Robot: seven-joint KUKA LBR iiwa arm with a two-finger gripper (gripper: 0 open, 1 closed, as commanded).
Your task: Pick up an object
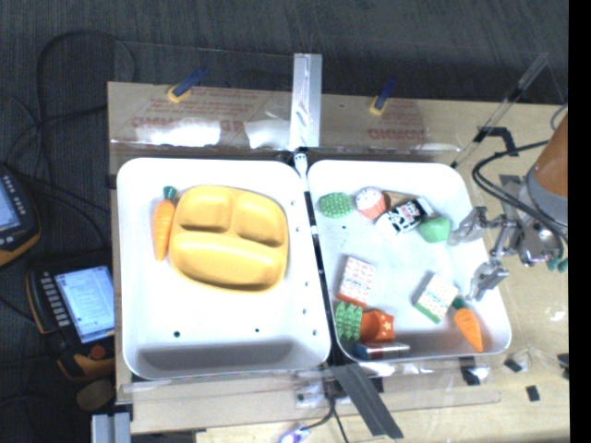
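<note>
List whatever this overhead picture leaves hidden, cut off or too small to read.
- Grey arm with orange band: cut off by the camera view's right edge; just its wrist end shows.
- Two-finger gripper over the right white bin's rim: too small and cluttered to judge its opening.
- Small printed card in that bin: print too small to read.
- Handheld screen left of the bench: text blurred.
</note>
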